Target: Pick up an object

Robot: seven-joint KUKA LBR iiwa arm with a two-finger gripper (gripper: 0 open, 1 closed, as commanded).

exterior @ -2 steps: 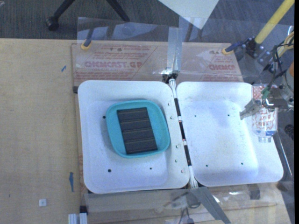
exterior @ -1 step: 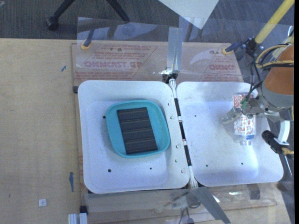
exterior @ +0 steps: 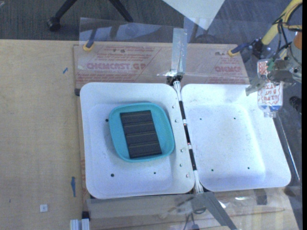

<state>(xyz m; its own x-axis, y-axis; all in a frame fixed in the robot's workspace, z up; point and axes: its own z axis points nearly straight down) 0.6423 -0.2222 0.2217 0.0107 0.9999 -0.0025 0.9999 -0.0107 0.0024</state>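
Teal tray [exterior: 165,133] with dark ridged insert [exterior: 140,134] sits flat in left bin [exterior: 96,176], centre-left of frame, slightly rotated. Right bin [exterior: 268,171] beside it, joined along the middle seam. Pincer [exterior: 269,92] at far right, upper edge, hanging over right bin's outer rim, well apart from tray. Can't tell pincer opening; too cluttered. Wooden counter [exterior: 33,128] on left.

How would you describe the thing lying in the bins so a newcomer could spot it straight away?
Start from the two shallow white bins side by side and take the left bin. Near its middle lies a teal dish with rounded corners, carrying a dark ribbed block on top. It is the one coloured thing against the white of the bins.
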